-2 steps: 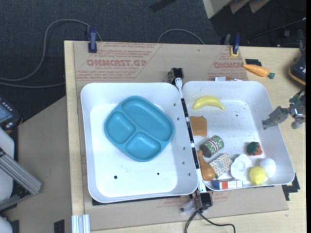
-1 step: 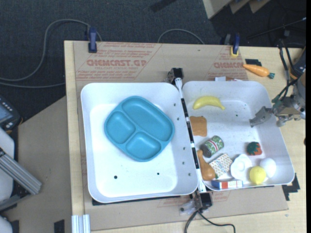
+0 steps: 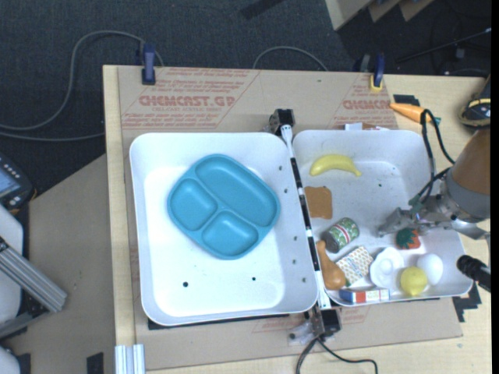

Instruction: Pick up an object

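Gripper (image 3: 402,226) low in right bin (image 3: 374,142) over red-green toy (image 3: 408,238); whether it grips, cannot tell

Left bin (image 3: 156,209) carries a blue divided plate (image 3: 223,206). Right bin (image 3: 366,140) is crowded: banana (image 3: 334,164) up top, brown square (image 3: 318,202), a small can (image 3: 341,234), a checkered packet (image 3: 356,262), a white cup (image 3: 384,269), a lemon (image 3: 413,280). The arm's gripper (image 3: 407,223) hangs low just above a red-and-green strawberry-like piece (image 3: 408,239).
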### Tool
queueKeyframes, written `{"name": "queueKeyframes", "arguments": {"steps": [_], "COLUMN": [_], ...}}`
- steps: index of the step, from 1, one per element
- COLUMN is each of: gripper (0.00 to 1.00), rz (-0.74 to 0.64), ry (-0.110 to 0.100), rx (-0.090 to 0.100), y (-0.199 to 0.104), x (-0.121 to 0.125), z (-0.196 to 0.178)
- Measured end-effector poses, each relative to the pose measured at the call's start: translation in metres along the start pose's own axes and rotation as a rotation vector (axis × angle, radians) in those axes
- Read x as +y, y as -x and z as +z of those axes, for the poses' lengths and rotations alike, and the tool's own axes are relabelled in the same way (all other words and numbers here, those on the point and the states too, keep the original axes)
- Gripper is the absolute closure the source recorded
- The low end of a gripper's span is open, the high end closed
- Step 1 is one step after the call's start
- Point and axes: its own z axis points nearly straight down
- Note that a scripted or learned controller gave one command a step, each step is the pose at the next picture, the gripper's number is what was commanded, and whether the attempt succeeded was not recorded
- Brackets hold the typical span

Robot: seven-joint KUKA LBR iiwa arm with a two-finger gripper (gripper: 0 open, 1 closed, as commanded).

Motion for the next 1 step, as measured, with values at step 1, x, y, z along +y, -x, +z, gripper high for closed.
{"name": "queueKeyframes", "arguments": {"steps": [1], "gripper": [1.0], "rz": [0.002], "ry": [0.01], "rx": [-0.01], "y": [0.0029], "x": [0.002], "z": [-0.015]}}
